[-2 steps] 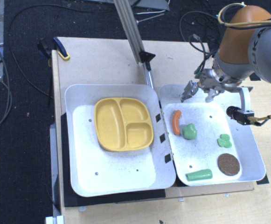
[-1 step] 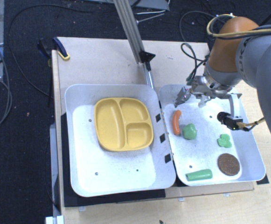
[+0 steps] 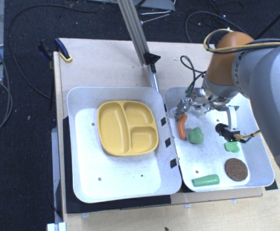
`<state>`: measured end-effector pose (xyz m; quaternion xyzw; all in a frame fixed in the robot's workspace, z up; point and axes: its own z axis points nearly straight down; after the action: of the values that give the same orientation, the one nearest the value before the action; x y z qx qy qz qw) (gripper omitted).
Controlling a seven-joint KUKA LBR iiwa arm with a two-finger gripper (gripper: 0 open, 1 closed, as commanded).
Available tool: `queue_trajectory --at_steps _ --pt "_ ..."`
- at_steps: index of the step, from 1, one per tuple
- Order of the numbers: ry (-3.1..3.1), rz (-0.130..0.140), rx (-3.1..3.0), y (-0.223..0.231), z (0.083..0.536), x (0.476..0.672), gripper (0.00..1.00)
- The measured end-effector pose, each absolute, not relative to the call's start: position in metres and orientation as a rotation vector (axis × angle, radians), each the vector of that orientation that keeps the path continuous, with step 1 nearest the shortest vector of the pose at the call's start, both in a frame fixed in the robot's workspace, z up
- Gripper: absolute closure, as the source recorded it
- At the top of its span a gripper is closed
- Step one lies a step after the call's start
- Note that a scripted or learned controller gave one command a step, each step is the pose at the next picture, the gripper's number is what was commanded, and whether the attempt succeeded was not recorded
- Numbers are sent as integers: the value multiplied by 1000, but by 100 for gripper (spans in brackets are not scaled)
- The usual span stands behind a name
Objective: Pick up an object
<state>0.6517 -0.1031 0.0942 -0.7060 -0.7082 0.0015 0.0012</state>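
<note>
In the right bin [image 3: 260, 177], my gripper [image 3: 182, 110] hangs low near the left wall. Just under its tip lies an orange carrot-shaped piece [image 3: 182, 129], pointing down the bin; its upper end meets the tip of the gripper, and I cannot see whether it is held. A green block [image 3: 195, 136] rests right beside the orange piece. Further right lies a small green piece [image 3: 232, 147]. A brown round disc [image 3: 236, 169] and a green cylinder [image 3: 206, 180] lie near the front edge.
The left bin [image 3: 82, 177] holds a yellow divided plate [image 3: 128, 128]. A slanted metal pole [image 3: 135, 25] crosses above the back of the bench. The grey arm [image 3: 260, 76] covers the right bin's back right part.
</note>
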Motion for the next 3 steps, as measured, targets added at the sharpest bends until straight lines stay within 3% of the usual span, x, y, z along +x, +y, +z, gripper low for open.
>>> queue_trajectory --at_steps 1,2,3 --pt "-2224 1 -2219 -103 92 652 0" --pt "-2226 0 -2220 -103 103 653 100" --pt "-2226 -5 -2223 -101 147 650 100"
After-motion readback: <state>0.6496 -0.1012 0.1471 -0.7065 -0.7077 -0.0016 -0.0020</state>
